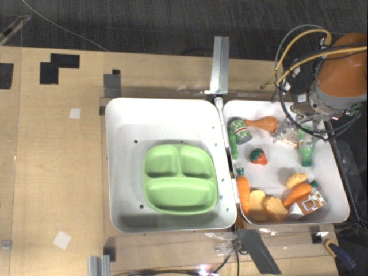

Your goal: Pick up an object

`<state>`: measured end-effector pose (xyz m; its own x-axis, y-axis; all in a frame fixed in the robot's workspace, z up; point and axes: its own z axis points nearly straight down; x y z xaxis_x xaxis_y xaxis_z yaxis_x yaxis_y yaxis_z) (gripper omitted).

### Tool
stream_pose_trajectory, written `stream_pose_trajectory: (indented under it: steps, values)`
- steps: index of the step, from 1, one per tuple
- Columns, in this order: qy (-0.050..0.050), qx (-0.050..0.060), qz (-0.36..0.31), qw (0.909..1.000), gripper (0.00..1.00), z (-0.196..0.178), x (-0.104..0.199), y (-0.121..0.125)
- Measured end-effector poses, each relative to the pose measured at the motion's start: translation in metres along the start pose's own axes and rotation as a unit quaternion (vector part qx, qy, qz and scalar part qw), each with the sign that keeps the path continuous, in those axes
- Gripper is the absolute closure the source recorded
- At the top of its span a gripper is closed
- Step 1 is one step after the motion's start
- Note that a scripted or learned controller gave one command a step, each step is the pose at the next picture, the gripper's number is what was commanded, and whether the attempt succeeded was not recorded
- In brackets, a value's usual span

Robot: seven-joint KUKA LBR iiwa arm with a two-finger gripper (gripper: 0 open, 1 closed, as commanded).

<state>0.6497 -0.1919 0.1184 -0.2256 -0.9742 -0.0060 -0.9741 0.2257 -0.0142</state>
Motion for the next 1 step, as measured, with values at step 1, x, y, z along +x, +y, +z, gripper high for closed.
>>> stream_pose_trajectory:
  steps: [1]
  values:
    - [0.000,-0.001,-0.003,1.0000,0.00,0.0292,-0.0729,0.0375]
